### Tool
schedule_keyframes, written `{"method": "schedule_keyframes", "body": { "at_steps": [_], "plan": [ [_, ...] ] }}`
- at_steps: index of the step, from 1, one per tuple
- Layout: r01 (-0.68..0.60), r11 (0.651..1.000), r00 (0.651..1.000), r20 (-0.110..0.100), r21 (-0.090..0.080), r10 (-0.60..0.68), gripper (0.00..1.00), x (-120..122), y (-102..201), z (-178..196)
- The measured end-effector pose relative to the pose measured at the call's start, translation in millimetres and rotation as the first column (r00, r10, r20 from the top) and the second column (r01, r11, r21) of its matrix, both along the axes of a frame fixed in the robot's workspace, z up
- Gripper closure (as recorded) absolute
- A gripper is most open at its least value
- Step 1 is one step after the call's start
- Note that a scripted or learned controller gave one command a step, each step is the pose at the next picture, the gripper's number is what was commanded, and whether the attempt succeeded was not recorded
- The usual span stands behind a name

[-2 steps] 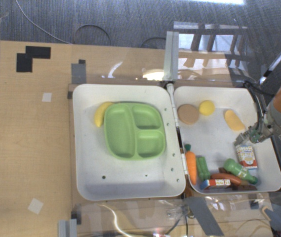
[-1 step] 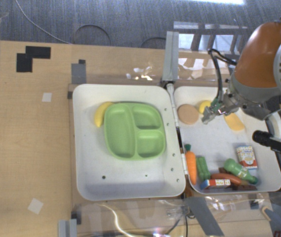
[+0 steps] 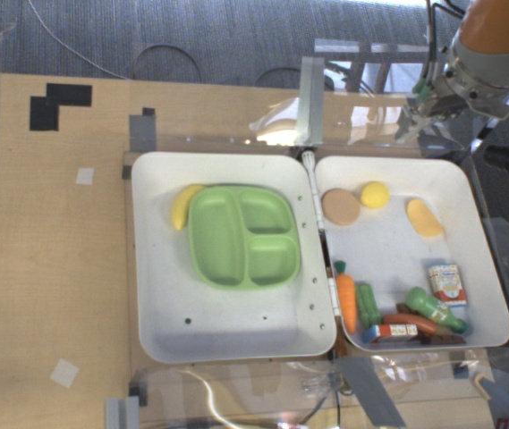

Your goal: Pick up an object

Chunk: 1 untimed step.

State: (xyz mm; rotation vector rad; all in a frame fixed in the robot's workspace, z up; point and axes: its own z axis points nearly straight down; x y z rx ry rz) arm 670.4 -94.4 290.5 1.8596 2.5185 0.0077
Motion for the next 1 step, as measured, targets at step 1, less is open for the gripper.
{"method": "schedule_keyframes", "body": {
  "at_steps": [1],
  "plan": [
    [-0.356, 0.934, 0.934, -0.013, 0.002, 0.356, 1.00, -2.6, -51.2, -138.7]
  ]
}}
